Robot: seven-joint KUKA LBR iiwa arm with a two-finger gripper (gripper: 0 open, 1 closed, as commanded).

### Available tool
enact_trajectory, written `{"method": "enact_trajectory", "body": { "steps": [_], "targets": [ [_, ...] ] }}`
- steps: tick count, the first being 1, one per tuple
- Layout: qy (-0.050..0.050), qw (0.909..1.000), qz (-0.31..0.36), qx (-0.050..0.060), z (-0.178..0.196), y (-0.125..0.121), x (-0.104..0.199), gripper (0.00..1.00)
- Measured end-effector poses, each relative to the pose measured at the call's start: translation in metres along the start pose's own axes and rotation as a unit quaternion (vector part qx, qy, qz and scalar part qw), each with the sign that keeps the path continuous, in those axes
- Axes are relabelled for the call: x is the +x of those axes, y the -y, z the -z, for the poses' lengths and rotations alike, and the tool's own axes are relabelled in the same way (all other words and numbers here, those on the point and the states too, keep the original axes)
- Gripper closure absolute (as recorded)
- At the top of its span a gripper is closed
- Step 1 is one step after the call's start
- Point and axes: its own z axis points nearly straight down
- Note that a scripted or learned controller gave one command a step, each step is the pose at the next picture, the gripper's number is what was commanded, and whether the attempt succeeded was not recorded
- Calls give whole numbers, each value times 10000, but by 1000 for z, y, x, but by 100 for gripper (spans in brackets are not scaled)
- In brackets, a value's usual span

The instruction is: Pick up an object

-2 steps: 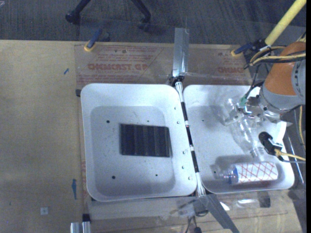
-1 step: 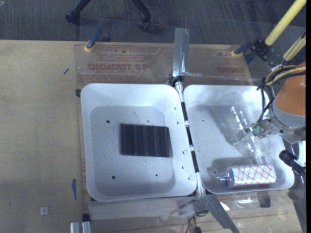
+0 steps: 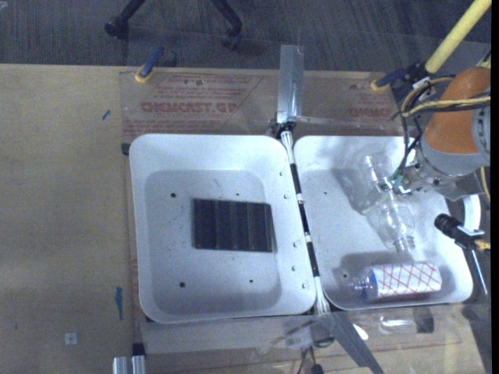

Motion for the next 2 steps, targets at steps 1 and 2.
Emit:
{"method": "enact_trajectory", "body": {
  "steps": [1, 2],
  "targets": [
    [52, 9984, 541, -163, 1, -2, 50, 0],
    [-63, 9982, 548, 214, -1, -45, 45, 0]
  ]
}}
